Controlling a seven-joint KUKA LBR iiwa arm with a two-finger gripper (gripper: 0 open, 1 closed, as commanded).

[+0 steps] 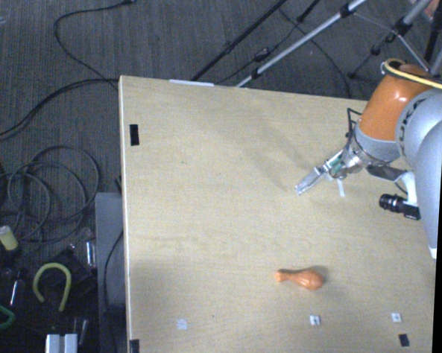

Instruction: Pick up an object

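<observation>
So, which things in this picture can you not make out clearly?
- Gripper, camera view: small and blurred, so its grasp state is unreadable.
- Arm, camera view: cut off by the right edge past the orange band.
- Orange object on the bench, camera view: too small and soft to identify; it has a round end and a narrow neck.
- Small markers near the lower edge, camera view: too small to read.

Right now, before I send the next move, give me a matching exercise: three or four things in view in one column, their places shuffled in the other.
Things:
1. gripper
2. orange pear-shaped object
3. orange band
4. black marker

Places:
A. top right, on the arm
B. lower middle of the board
C. near the board's left edge
D. above the board's middle right

Pairs: 1-D, 2-B, 3-A, 4-C
</observation>
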